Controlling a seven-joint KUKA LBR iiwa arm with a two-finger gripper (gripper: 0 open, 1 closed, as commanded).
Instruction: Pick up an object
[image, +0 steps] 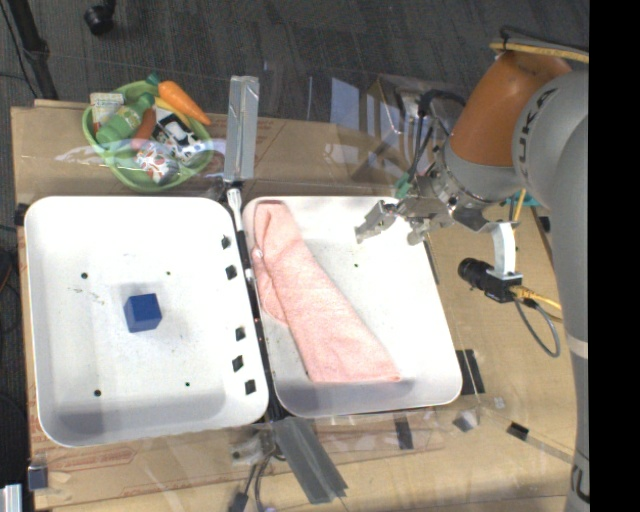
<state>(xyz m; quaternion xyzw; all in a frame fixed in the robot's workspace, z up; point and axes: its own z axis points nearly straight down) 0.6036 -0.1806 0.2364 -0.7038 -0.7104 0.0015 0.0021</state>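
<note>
1. Pink and soft-looking, the cloth (320, 300) lies in the right bin (420, 330), nearest the lower edge of the view. It is a folded towel with a nubbly weave, stretched as a long strip on a slant from the bin's upper left corner down toward the middle of its front wall. Its upper end is rolled over a little along the left wall.
2. Across the divider, the blue cube (143, 311) sits on the floor of the left bin (60, 260), left of centre and well apart from the walls. It is small, solid in colour, with sharp edges.
3. The gripper (395, 224) hangs over the upper right part of the right bin, near its back wall and apart from the cloth. Its two fingers stand spread, with nothing between them.
4. The arm (500, 110) reaches in from the right, its orange band above the wrist.
5. Behind the left bin a green bowl (135, 175) rests on the bench, heaped with small toys, among them an orange carrot (180, 98).
</note>
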